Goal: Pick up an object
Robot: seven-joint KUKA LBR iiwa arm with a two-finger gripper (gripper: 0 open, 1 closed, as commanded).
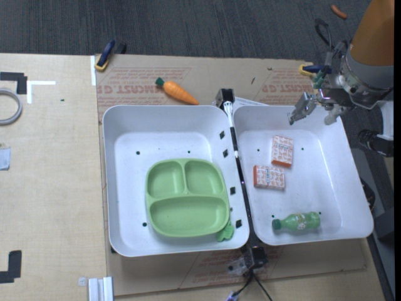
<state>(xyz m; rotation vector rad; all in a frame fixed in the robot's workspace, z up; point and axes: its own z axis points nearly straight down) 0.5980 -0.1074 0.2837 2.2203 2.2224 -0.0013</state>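
- Lying nearest, at the near edge of the right bin (pixel 351 168): green bottle (pixel 296 222), long side running left to right.
- Sitting farther in: two snack packs (pixel 276 164).
- Hanging over the far right corner: gripper (pixel 317 110), fingers spread wide, holding nothing.

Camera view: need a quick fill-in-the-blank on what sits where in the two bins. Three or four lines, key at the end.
1. The green divided plate lies in the ____ bin.
2. The right bin holds two small red-and-white packets and a green ____.
3. The toy carrot lies on the ____, outside both bins.
4. The gripper hovers near the right bin's ____ edge.

Missing words: left; bottle; cardboard; far
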